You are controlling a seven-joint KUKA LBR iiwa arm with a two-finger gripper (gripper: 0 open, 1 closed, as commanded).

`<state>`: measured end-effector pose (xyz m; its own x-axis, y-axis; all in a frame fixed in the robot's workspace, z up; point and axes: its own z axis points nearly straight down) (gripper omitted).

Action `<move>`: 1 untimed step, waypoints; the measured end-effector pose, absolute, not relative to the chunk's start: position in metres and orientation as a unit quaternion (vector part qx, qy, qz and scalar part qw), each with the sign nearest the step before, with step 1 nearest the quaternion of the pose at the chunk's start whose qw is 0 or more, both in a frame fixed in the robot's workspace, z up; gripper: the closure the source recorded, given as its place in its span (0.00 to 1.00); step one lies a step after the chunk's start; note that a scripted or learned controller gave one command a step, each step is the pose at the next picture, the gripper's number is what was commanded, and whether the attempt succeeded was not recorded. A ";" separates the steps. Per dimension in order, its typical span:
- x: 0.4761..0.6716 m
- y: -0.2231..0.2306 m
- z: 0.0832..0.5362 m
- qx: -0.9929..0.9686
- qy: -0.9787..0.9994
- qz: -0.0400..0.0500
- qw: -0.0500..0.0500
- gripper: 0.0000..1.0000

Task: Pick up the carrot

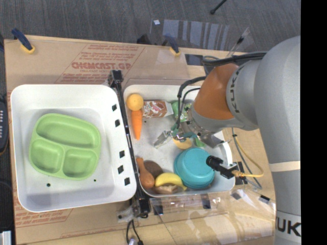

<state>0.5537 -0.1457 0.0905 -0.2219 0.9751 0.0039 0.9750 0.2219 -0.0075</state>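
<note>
Matt smooth plastic carrot & green tray, glossy teal bowl, bench looks like brown cardboard.

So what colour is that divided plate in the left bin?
Light green; the divided plate shows clearly in the camera view, lying in the left bin.

The carrot is hemmed by the right bin's left wall and an orange at its far end. Bare floor is left on its right, toward the gripper. The near edge is crowded by a banana and teal bowl.

carrot in right bin, jaws beside it
</note>
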 end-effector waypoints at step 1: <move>0.554 -0.147 0.101 -0.620 -0.784 0.004 0.005 1.00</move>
